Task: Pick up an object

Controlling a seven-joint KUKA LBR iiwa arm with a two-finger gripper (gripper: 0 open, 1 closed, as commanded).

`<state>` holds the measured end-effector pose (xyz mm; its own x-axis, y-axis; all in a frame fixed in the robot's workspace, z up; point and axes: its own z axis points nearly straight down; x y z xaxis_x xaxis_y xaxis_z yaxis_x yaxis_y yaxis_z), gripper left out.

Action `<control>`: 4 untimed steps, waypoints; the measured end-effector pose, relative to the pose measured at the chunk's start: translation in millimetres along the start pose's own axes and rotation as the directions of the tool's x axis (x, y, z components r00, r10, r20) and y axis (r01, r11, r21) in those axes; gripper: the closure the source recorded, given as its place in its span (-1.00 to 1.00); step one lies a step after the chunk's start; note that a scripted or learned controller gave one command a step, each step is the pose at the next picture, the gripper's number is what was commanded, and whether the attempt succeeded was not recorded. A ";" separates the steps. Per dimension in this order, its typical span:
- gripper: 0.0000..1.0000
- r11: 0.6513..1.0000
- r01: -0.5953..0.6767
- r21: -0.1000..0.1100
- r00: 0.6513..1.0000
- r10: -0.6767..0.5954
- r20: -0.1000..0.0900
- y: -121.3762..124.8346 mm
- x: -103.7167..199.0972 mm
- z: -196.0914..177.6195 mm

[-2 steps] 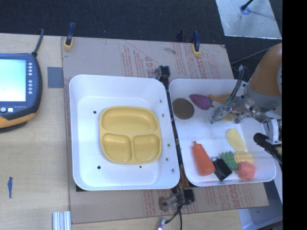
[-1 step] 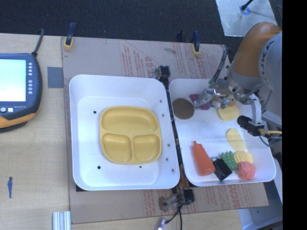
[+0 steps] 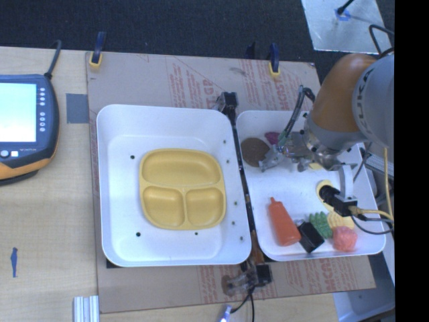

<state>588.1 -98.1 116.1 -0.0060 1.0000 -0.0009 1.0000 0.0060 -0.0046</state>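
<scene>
Even, bright overhead light; the white bins (image 3: 167, 247) near blown-out with soft glare; faint shadows beneath the yellow tray (image 3: 182, 188); slight overall softness; floor beyond the bins dark.

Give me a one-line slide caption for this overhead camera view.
KUKA arm lowers its gripper into the right bin of small objects, beside a yellow divided tray in the left bin.

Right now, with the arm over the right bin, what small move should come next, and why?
Probably a short descent toward the brown round object. The gripper sits at the right bin's far end beside it, with nothing visibly held. The orange bottle and the other items lie farther away, toward the near end.
</scene>
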 end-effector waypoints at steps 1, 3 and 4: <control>-1.00 1.000 -0.004 -0.006 1.000 0.004 -0.001 69.4 3.7 22.3; -1.00 1.000 -0.001 -0.002 1.000 0.001 -0.001 -50.5 26.8 -76.1; -1.00 1.000 -0.001 0.001 1.000 0.001 -0.001 -86.0 2.3 25.7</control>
<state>502.0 -96.3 90.8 -0.0047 1.0000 0.0001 1.0000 0.0047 -0.0053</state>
